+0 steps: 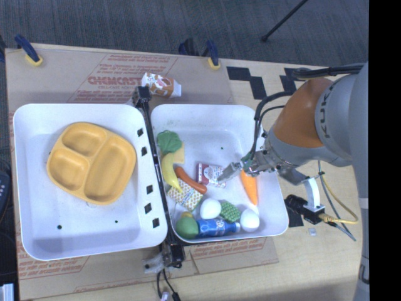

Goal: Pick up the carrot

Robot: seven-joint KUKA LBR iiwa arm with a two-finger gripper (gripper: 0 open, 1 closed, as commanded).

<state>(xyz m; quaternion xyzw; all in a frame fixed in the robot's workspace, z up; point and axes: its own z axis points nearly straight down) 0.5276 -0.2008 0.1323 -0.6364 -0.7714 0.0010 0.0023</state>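
The carrot is a short orange cone in the right bin, near its right wall, with its tip pointing toward the front edge. My gripper reaches in from the right and sits directly over the carrot's wide end. Whether it touches the carrot I cannot tell. The grey arm with its orange band hangs over the bin's right rim.
Packed in the right bin are a green vegetable, a banana, a red-orange stick, a red-and-white packet, two white eggs, a blue can and a green fruit. The left bin holds a yellow divided plate.
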